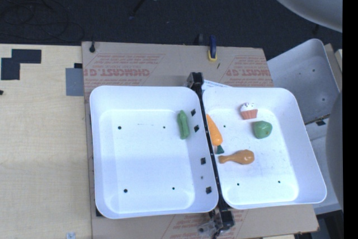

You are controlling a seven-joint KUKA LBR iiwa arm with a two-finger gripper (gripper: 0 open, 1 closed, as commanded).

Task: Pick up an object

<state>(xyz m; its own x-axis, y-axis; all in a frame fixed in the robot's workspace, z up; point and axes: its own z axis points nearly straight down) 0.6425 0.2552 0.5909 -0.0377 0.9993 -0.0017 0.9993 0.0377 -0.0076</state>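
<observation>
On the bench (39, 137), the right bin (282, 190) holds carrot (213, 130), cupcake (248, 111), drumstick (239, 158).

The pale wooden table (39, 137) bears a printed cardboard sheet (168, 67). On the sheet sit two shallow white bins, the left bin (106, 148) at 9 o'clock, touching the right bin (302, 148) at 3 o'clock.

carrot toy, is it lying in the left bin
No, the carrot toy lies in the right bin, close against its left wall.
</observation>
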